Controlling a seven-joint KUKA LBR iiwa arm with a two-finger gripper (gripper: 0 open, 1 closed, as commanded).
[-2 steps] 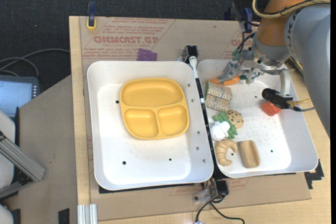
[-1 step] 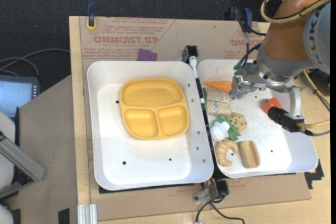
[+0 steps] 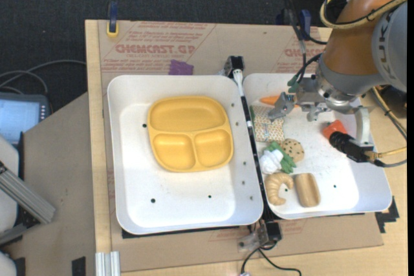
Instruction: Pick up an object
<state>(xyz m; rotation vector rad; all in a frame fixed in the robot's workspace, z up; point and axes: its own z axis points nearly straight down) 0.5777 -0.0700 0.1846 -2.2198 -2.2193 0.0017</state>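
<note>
Nearest the camera, a croissant (image 3: 279, 188) and a bread roll (image 3: 306, 190) are seen side by side at the near edge of the right bin (image 3: 362, 200), with a cookie (image 3: 292, 150) and a white-and-green toy (image 3: 273, 159) just behind them beside the bin's left wall. A yellow divided plate (image 3: 190, 132) is carried in the middle of the left bin (image 3: 129, 158). The gripper (image 3: 304, 102) is held over the right bin's far part near a carrot (image 3: 277, 100); whether its jaws are released or clenched cannot be told.
</note>
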